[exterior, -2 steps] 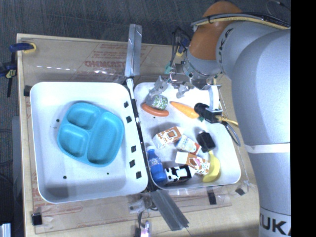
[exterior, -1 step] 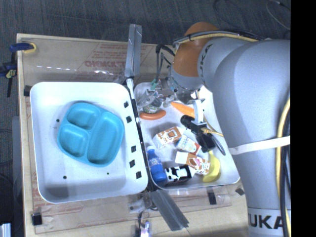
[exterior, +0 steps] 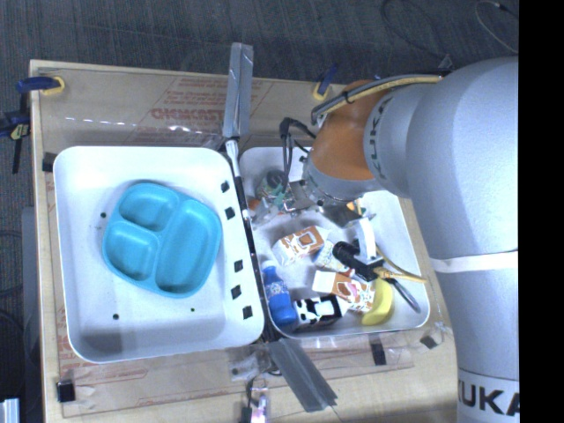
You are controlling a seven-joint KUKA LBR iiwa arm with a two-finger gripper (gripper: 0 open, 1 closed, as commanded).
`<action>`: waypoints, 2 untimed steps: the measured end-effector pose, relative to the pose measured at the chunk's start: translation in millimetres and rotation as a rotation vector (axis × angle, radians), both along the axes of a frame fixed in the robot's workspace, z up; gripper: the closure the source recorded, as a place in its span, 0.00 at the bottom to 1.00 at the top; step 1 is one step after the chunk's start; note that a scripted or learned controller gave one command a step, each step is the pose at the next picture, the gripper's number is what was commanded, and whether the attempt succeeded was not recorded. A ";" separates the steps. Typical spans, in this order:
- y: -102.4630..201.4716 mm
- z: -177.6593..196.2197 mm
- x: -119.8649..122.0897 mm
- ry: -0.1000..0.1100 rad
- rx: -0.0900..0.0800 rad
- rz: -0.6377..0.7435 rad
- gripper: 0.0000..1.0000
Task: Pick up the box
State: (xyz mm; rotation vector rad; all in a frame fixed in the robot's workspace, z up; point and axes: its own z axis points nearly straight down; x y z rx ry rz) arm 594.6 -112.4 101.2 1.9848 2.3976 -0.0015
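You saw the left white bin [exterior: 79,236] held a blue sectioned plastic tray [exterior: 163,238]. The right white bin [exterior: 407,227] held a small orange-white carton box [exterior: 300,243], with a yellow banana [exterior: 381,304] at four o'clock from it. I cannot tell the state of the gripper [exterior: 280,196].

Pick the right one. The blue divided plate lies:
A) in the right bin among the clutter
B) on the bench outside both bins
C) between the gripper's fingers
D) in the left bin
D: the blue plate lies flat in the left bin, while the banana and other clutter sit in the right bin.
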 end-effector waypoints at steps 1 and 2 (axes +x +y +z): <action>-34.5 -8.7 52.1 0.022 0.019 -0.108 0.00; -33.8 1.6 51.1 0.033 0.022 -0.104 1.00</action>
